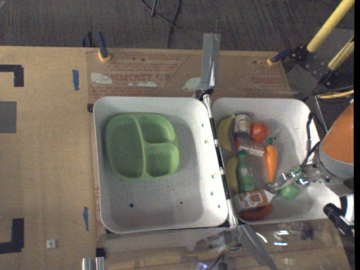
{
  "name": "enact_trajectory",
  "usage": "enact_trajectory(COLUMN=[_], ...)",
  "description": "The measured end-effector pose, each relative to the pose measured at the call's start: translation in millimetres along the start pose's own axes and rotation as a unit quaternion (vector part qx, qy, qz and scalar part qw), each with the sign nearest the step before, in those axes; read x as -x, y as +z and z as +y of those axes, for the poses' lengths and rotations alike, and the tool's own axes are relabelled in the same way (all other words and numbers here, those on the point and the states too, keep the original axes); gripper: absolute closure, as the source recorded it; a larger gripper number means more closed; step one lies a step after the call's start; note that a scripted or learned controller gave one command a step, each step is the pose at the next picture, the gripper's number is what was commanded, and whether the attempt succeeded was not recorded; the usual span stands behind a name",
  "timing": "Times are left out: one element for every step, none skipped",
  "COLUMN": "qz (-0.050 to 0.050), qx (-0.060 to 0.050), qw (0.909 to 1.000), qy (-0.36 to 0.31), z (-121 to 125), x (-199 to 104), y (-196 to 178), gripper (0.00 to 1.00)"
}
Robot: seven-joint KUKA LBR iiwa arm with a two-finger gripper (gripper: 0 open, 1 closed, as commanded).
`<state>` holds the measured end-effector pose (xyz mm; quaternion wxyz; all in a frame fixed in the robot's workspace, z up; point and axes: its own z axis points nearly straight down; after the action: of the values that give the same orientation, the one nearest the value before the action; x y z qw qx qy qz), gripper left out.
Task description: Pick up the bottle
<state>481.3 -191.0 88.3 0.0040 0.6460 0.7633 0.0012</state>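
Although the bottle is to be picked up, it is seen lying in the right bin, untouched, toward nine o'clock among the food items. From left to right, a green plate is found in the left bin, then the bottle, then a carrot. At four o'clock the claw is poised low; whether it is open cannot be told. The grasp is judged not yet made.
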Motion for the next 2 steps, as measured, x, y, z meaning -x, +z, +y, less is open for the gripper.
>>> enact_trajectory(qz=[-0.005,-0.005], qx=[0.004,0.004], qw=[1.0,1.0], qy=[0.002,0.002], z=[1.6,1.6], x=[3.3,3.2], y=[-10.6,-10.6], gripper=[1.0,0.0])
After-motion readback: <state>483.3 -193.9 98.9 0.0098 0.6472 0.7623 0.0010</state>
